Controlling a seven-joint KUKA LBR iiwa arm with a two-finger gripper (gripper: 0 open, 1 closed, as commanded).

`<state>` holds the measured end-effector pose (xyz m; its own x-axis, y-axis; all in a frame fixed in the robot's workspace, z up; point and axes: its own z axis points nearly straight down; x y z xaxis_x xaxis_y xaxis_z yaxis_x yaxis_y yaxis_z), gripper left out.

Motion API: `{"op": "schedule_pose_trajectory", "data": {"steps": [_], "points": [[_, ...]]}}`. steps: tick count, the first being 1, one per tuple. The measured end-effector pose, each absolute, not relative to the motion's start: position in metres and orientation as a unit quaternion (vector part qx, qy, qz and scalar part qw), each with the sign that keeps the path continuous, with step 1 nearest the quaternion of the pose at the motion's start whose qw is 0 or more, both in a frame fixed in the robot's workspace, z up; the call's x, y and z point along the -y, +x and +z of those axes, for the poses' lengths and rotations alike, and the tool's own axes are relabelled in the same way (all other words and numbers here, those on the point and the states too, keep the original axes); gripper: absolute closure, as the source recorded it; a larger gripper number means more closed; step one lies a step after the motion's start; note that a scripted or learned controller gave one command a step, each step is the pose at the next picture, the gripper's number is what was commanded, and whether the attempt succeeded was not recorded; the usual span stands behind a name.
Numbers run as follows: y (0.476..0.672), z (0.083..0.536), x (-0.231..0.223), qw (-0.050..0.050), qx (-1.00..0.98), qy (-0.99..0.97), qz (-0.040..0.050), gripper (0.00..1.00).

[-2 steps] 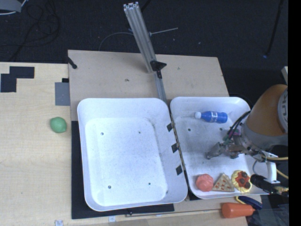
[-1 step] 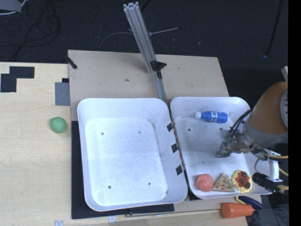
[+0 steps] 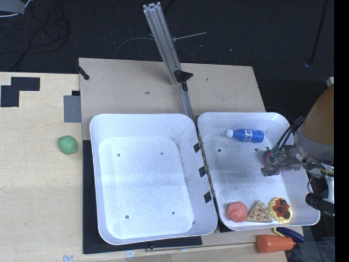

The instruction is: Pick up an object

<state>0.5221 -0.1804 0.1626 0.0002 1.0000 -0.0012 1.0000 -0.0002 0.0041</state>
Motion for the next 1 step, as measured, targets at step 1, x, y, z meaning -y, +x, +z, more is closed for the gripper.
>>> {"op": "schedule_pose_trajectory", "data": {"steps": [1], "points": [[0.5260,0.2228,0.1868,0.002,-0.707,0.707,0.0013,1.00]]}}
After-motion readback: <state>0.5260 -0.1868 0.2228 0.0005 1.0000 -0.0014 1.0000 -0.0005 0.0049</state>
